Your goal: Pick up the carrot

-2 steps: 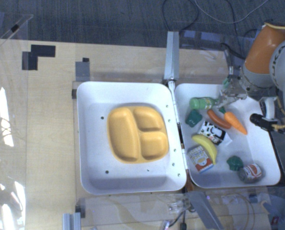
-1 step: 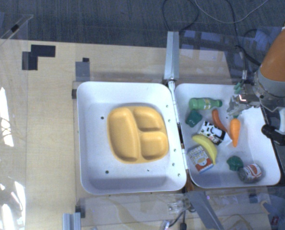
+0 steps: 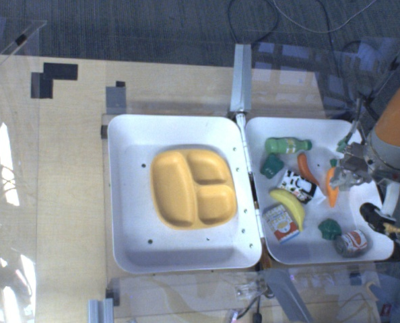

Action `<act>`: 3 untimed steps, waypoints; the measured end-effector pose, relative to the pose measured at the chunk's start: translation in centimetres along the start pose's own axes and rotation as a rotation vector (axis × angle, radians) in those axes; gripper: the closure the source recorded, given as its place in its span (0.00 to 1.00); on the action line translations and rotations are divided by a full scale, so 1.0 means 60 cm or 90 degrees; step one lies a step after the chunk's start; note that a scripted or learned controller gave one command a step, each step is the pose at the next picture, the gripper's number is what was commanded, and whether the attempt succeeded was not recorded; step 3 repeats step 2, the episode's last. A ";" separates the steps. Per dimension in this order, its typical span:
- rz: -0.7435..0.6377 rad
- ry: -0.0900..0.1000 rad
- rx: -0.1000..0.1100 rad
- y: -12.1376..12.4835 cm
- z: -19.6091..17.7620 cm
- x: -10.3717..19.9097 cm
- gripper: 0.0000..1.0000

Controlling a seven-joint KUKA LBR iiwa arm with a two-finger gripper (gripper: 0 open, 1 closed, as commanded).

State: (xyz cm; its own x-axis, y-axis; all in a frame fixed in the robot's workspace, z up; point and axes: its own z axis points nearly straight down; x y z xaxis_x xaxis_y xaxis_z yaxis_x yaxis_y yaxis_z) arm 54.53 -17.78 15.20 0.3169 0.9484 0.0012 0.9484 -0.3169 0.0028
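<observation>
Camera view, looking down at a slant, gives us the arm (image 3: 396, 123) entering from the right, its orange band above the wrist and the grey wrist below it, leaning over the right bin (image 3: 321, 254). The gripper (image 3: 343, 173) hangs low over that bin's right part, its metal fingers (image 3: 351, 163) close against the carrot (image 3: 332, 186). We cannot tell whether those fingers are apart or together, nor whether they clasp the carrot, since the parts blur into one another there.

The carrot, one only, lies in the right bin near its right side, an orange sliver standing nearly upright in the picture, just left of the gripper.

We count two white bins side by side. The left bin (image 3: 129, 180) carries one yellow divided tray (image 3: 193, 187) with three compartments. In the right bin we count one green bottle (image 3: 289, 145), one dark green piece (image 3: 272, 165) below it, one red-orange piece (image 3: 306, 167), one black-and-white carton (image 3: 297, 185), one banana (image 3: 289, 205), one small box (image 3: 281, 223), one further green piece (image 3: 330, 229) and one can (image 3: 351, 243) near the front corner.
</observation>
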 end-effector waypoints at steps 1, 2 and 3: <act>0.266 0.000 0.001 -0.087 -0.049 0.005 1.00; 0.173 0.000 0.001 -0.118 -0.065 0.049 1.00; 0.173 0.000 0.001 -0.118 -0.065 0.049 1.00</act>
